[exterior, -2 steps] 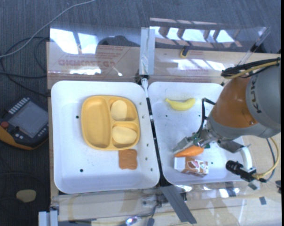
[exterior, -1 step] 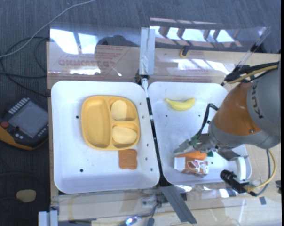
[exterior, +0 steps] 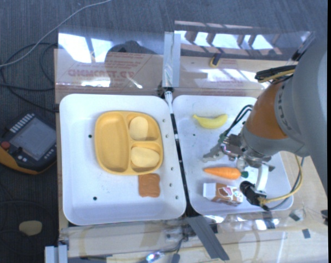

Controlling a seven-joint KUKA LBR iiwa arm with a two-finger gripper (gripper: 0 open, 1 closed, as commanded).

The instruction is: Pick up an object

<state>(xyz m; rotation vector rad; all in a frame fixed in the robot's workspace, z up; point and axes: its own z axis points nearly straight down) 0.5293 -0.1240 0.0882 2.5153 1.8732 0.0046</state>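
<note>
In the right bin [exterior: 193,196] lie a yellow banana [exterior: 210,120] at the back, an orange carrot [exterior: 222,172] in the middle and a small printed carton [exterior: 224,193] near the front. My gripper [exterior: 223,151] hangs low over this bin, just behind the carrot and in front of the banana. The grey arm with its orange band [exterior: 264,119] comes in from the right and covers the bin's right part. I see no object lifted off the bin floor.
The left bin [exterior: 78,201] holds a yellow divided tray [exterior: 113,144] with two pale food pieces [exterior: 139,127] in its right compartments. A brown square slice [exterior: 149,186] lies in front of the tray. A ridge between the bins [exterior: 176,147] separates them.
</note>
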